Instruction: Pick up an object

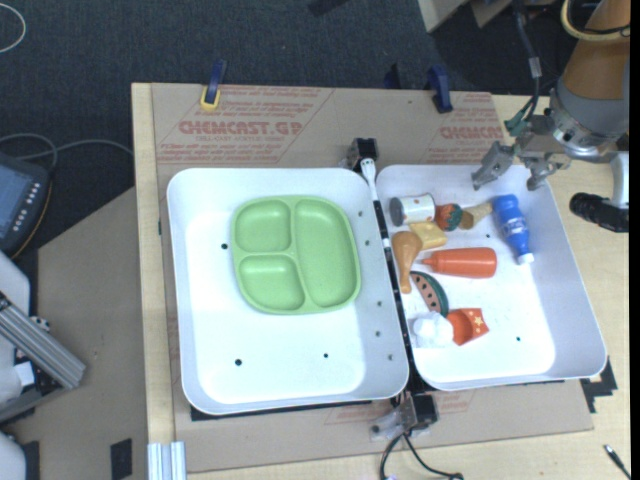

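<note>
My gripper (513, 171) hangs open over the far edge of the right bin (560, 318), its two fingers spread with nothing between them. Just below it lies a blue bottle (512, 226). To the left of the bottle are an orange carrot-like toy (462, 262), a small white and grey cylinder (412, 209), a tan cone-shaped piece (405, 255), a watermelon slice (430, 292) and a red and white item (455, 328).
The left bin (200, 358) holds a green divided plate (296, 254). Black clips sit at the seam between the bins (364, 152). Blue and yellow clamps hold the cardboard at the far edge. Cables lie off the bench at the left.
</note>
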Robot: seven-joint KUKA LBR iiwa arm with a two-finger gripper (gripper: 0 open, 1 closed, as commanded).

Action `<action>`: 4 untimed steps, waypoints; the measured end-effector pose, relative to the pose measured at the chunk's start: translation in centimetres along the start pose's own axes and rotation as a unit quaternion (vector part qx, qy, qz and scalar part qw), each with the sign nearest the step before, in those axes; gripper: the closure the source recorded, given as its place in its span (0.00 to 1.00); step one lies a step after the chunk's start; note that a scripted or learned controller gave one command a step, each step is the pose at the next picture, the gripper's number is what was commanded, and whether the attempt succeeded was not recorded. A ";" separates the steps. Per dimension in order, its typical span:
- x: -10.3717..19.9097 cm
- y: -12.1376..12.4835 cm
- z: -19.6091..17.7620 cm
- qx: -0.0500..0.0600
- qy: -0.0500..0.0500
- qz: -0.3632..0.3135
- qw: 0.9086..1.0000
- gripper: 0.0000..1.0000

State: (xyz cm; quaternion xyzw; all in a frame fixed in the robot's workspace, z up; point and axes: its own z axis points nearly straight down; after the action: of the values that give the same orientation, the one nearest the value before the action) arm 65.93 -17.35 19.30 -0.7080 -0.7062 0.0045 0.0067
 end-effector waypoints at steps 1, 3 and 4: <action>0.0 0.3 -1.0 -0.008 -0.002 -0.001 1.000 0.00; 0.2 1.1 9.1 -0.014 -0.003 -0.002 1.000 0.00; 0.2 1.5 10.3 -0.012 -0.003 -0.003 1.000 0.00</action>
State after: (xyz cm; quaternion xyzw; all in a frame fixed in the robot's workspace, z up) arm 67.23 -17.09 8.93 -0.7060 -0.7082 -0.0020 -0.0043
